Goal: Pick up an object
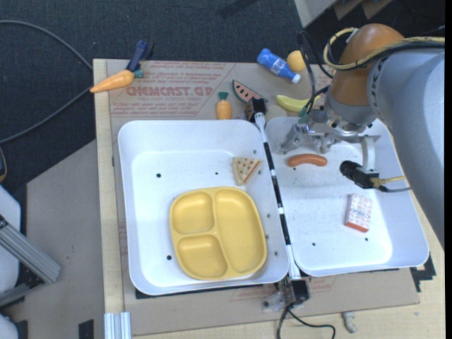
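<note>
The grey arm with the orange band [360, 55] is in from the right, and its gripper [308, 138] hangs low over the far end of the right white bin [395, 249]. Just below its tip lies a reddish-brown sausage [307, 161] on the bin floor, close by but not between the fingers; how wide the gripper stands, I cannot tell from up here. Nearer in the same bin sits a small red-and-white packet [359, 211], well apart from the sausage. In the left white bin [141, 189] there is a yellow three-compartment plastic plate [217, 232], with a tan waffle-patterned wedge [246, 169] just beyond its far edge. On the surface [176, 90] behind the bins: an orange carrot [113, 82], a small orange bottle-shaped toy [224, 107], a watermelon slice [244, 91], a blue bottle [277, 65] and a yellow banana [293, 104].
</note>
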